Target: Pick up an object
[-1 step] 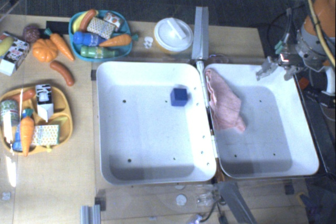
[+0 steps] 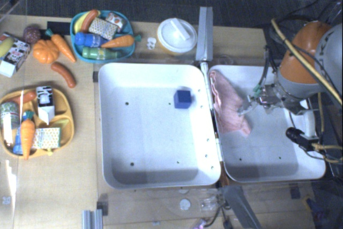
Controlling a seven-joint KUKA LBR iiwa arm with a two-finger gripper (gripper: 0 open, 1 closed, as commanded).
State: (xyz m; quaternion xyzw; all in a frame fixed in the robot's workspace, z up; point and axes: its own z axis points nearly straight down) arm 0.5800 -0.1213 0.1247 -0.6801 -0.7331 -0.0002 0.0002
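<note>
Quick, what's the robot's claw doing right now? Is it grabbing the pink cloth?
Gripper: at the edge of the pink cloth in the right bin; whether it grips the cloth cannot be told.

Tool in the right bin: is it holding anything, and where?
Cannot tell. The tool sits at the pink cloth's right edge, but its tips are too small to judge.

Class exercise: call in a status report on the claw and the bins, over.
Claw low in right bin, at pink cloth's edge. Blue cube alone in left bin, untouched. Nothing blocking the cube.
</note>
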